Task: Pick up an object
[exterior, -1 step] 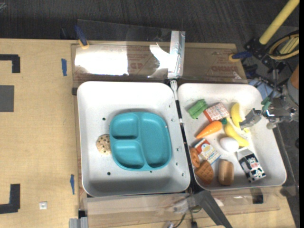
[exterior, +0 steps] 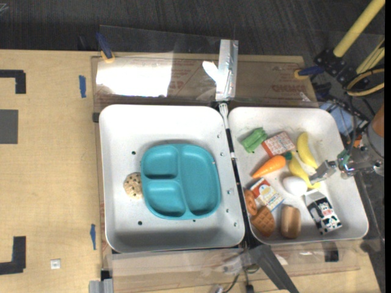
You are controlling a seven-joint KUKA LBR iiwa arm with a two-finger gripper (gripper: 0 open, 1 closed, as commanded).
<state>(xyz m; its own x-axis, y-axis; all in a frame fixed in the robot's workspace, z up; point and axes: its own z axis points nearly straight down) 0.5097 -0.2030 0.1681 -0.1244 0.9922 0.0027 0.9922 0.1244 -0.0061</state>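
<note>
Cardboard-brown worktop (exterior: pixel 43 182): it carries two shallow white bins side by side.
Left bin (exterior: pixel 116 133): holds a teal divided plate (exterior: pixel 181 180) near its middle (three compartments), with a speckled cookie (exterior: pixel 133 185) touching the plate's left edge.
Right bin (exterior: pixel 348 218): crowded with toy food.
Green piece (exterior: pixel 252 139): near the bin's upper left, just beside a small printed box (exterior: pixel 278 143).
Carrot (exterior: pixel 269 166): orange, lying at a slant below the box.
Bananas (exterior: pixel 305 154): two yellow ones, right of the carrot, one above the other.
White egg (exterior: pixel 295 184): just below the lower banana.
Snack packet (exterior: pixel 267 195): left of the egg, above a waffle-like piece (exterior: pixel 263 221).
Brown bread roll (exterior: pixel 290 220): upright, beside the waffle piece.
Black-and-white carton (exterior: pixel 323 214): near the bin's lower right.
Pincer (exterior: pixel 322 172): reaches in over the right bin's right side, its tip close to the lower banana and egg; I cannot tell whether it is released or clenched, and nothing is visibly lifted.
</note>
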